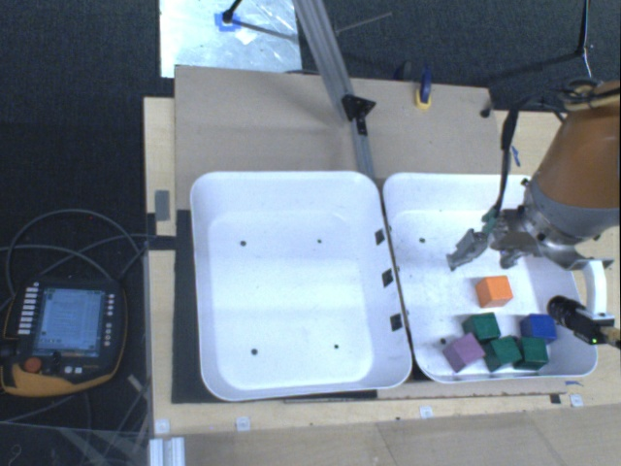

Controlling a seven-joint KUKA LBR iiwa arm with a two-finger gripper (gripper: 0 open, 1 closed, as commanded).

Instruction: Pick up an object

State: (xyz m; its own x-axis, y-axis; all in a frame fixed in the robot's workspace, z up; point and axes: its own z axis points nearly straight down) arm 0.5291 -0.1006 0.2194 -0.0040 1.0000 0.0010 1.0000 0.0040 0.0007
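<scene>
White bins sit side by side on your bench: the left bin [291,280] and the right bin [427,212], which holds all the objects. An orange cube [494,290] lies alone near the middle of that right bin. Closer to its front edge a cluster sits packed together: a purple block [463,351], three green blocks [503,348] and a blue block [539,327].

Your arm [582,173] reaches in from the right, and its gripper [485,246] hovers over the right bin, just behind the orange cube and apart from it. Its fingers look spread, with nothing between them.

You can judge the task as not yet done: every object rests on the bin floor and none is lifted. What remains is the whole pick: lowering onto a block, closing, and raising it. The orange cube is the nearest candidate and stands free of the others.
</scene>
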